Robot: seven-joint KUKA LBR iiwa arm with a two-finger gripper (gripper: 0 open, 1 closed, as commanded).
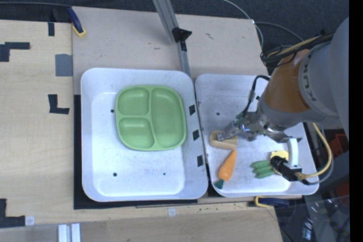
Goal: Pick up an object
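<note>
step: approach, nothing lifted yet
hand: low in the right bin, over the tan piece; grip state: cannot tell
targets: tan piece near the bin's left wall; carrot just below it toward the front edge; green beans near the front right corner
next move: likely drop straight onto the tan piece and close, keeping off the carrot
count: 2 bins, 1 green plate in the left bin, 1 tan piece, 1 carrot, 1 bean bunch
</note>
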